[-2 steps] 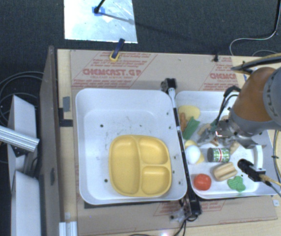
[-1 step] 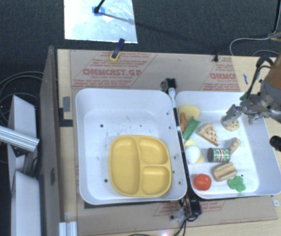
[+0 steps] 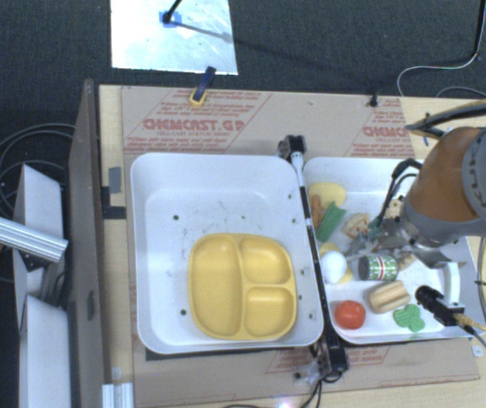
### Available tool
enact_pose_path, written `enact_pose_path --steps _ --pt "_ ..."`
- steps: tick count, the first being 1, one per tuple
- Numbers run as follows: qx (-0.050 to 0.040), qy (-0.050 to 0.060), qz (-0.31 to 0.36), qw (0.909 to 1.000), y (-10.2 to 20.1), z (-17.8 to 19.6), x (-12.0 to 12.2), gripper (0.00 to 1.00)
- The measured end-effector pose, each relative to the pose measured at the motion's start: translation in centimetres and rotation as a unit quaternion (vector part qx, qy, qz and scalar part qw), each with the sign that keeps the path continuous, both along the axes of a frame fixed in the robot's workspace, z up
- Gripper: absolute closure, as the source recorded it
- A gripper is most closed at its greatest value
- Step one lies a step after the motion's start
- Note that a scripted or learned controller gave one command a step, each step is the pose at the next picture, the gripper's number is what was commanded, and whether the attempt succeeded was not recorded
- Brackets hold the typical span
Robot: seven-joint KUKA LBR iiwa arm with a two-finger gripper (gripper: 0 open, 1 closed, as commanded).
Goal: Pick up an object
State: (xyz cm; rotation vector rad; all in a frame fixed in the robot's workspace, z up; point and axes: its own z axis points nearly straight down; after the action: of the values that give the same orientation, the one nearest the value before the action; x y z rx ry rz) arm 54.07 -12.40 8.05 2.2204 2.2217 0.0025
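Observation:
My gripper reaches down into the right bin, below the orange band of the arm. It hangs just above a small can with a green and red label and beside a beige lump. A white egg lies to its left. Nearer the front are a bread roll, a red tomato and a green leafy piece. A yellow fruit, an orange carrot and a green piece lie at the back left.
The left bin holds a yellow divided plate. The ridge where the two bins meet runs close to the left of the objects. Cables lie on the dark floor around the bench.

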Motion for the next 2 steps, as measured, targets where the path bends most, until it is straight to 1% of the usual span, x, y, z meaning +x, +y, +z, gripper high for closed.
enact_pose_path --steps 1,2 --pt "-0.0025 -0.004 0.002 1.0 -3.3 5.7 5.1 0.0" --pt "0.0008 0.002 0.003 1.0 1.4 0.1 3.0 0.0"
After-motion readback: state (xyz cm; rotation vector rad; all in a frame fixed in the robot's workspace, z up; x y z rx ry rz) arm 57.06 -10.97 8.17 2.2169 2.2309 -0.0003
